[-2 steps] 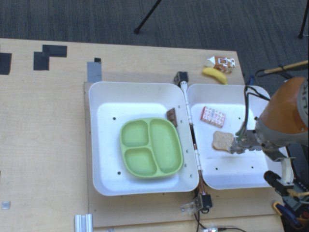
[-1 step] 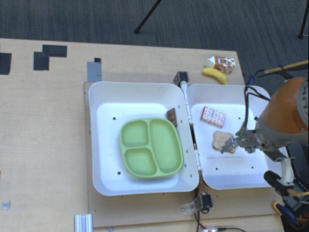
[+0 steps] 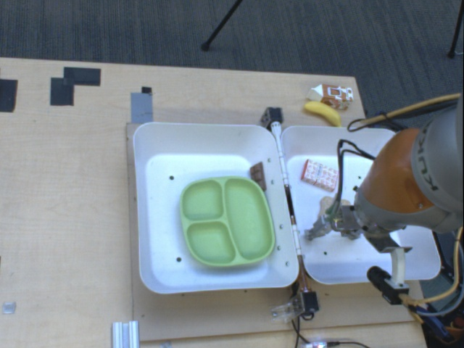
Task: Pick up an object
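Two shallow white bins sit side by side on the wooden bench [image 3: 65, 194]; the left bin [image 3: 156, 216] holds a green three-compartment plate [image 3: 227, 222], with a small brown object [image 3: 257, 172] just beyond its far right corner; the right bin [image 3: 341, 267] holds a red-and-white patterned packet [image 3: 320, 173] near its far side; the arm [image 3: 409, 176] hangs over this bin, its gripper [image 3: 324, 223] low near the bin's left wall; beyond the bins lie a banana [image 3: 322, 112] and a small carton [image 3: 335, 93].

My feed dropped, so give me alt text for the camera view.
The gripper hangs low over the right bin, near a small red-patterned packet. The left bin holds a green divided plate; a banana lies on the bench beyond.
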### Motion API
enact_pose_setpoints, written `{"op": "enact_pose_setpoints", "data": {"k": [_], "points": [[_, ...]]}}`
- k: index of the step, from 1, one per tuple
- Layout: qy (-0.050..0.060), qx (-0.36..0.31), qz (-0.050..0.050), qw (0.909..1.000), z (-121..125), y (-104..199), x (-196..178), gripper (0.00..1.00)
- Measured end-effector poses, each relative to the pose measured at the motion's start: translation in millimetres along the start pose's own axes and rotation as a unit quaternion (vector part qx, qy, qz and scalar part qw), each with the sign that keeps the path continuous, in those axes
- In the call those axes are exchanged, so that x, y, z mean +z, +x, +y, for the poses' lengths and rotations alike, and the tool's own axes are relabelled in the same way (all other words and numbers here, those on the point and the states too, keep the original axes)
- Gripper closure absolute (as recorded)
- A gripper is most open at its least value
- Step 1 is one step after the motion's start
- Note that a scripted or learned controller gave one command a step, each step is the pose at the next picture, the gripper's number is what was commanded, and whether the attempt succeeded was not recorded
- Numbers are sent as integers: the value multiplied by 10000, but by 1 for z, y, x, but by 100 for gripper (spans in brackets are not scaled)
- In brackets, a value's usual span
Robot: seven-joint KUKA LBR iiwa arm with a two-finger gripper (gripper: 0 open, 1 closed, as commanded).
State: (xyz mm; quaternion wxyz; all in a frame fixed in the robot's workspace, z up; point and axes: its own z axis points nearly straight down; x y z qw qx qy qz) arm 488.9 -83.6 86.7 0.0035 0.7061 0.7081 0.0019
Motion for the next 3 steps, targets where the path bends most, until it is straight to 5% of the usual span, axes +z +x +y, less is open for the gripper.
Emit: {"op": "enact_pose_setpoints", "data": {"k": [1, 2, 3], "points": [[-32, -12, 0, 10000, 2, 0, -11, 100], [-29, -12, 2, 10000, 2, 0, -11, 0], [-48, -29, 4, 10000, 4, 1, -22, 100]]}}
